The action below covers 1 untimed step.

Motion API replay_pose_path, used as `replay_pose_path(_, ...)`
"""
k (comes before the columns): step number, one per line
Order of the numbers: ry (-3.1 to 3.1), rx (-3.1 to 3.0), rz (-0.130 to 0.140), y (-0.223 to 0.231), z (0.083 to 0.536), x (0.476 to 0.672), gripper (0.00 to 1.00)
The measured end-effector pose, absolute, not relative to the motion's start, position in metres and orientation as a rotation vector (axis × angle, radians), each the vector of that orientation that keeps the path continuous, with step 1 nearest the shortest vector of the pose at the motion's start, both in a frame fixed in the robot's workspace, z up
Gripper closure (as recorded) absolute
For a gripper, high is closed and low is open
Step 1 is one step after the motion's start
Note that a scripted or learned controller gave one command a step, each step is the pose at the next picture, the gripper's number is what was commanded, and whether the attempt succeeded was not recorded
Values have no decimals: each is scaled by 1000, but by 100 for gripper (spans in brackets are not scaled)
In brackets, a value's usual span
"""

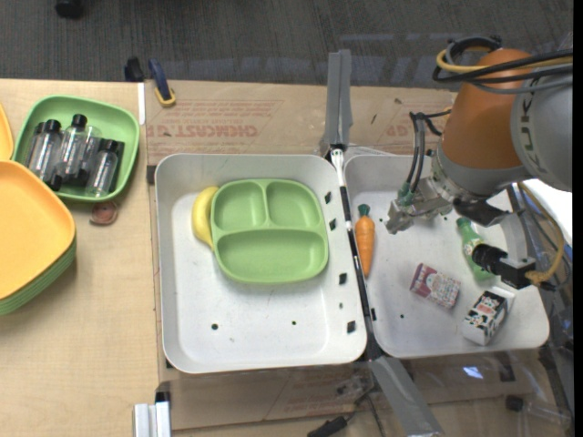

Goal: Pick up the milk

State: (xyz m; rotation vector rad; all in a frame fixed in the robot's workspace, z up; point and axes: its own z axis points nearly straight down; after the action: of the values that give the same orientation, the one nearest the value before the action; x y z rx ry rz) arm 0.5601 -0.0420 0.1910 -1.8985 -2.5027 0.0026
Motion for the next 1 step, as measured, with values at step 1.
replay_pose_path(1,-2637,-1711,3,-64,191,659,100)
